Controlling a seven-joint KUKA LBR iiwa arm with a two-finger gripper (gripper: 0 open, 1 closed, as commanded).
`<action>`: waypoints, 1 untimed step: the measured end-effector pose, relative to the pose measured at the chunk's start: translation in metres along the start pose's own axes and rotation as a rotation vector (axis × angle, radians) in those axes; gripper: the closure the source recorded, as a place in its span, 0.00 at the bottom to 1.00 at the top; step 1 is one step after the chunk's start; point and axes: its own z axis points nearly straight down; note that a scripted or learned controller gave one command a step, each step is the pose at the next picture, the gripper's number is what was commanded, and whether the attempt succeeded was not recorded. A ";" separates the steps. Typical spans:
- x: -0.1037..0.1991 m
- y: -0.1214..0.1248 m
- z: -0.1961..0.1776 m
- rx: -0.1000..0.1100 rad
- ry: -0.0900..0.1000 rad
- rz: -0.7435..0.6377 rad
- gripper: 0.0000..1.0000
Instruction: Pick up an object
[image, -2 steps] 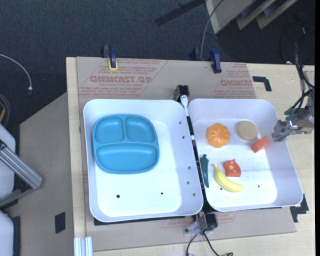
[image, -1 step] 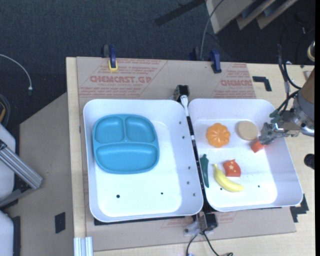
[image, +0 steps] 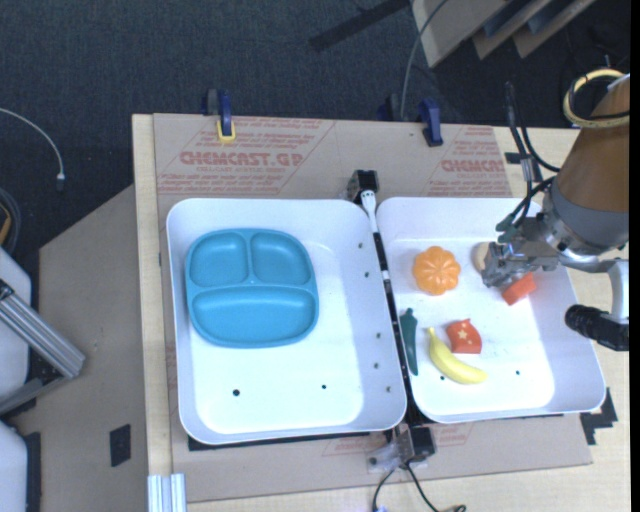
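The red-orange piece (image: 519, 291) you are after lies in the right bin (image: 560, 400), near its right edge and about midway along it. It sits just below the gripper (image: 503, 265) in your view, and the two touch or overlap there. You cannot tell whether the gripper is clasped or released, nor whether it has the piece, because the metal parts blur together at that spot.

The arm (image: 600, 180) comes in over the right edge of that bin. Its tan-orange band sits high at the right of your view, with the grey wrist below it. Black cables run down along the arm to the gripper, which points toward the middle of the bin.

Both bins are shallow, glossy white trays with rounded corners, set side by side on a brown board (image: 160, 300) printed with red lettering. The left bin (image: 300, 400) carries a blue plate (image: 252, 287) toward its far left corner. The plate is smooth plastic, rounded, and split into three compartments.

In the right bin you see a curved yellow banana (image: 455, 362) near the near edge. A ribbed orange fruit (image: 437, 270) lies well left of the gripper. A small red fruit (image: 464, 337) touches the banana's upper side. A slim dark green pepper (image: 409, 340) lies along the bin's left edge.
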 end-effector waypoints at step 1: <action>0.048 -0.001 0.009 0.001 0.000 0.001 1.00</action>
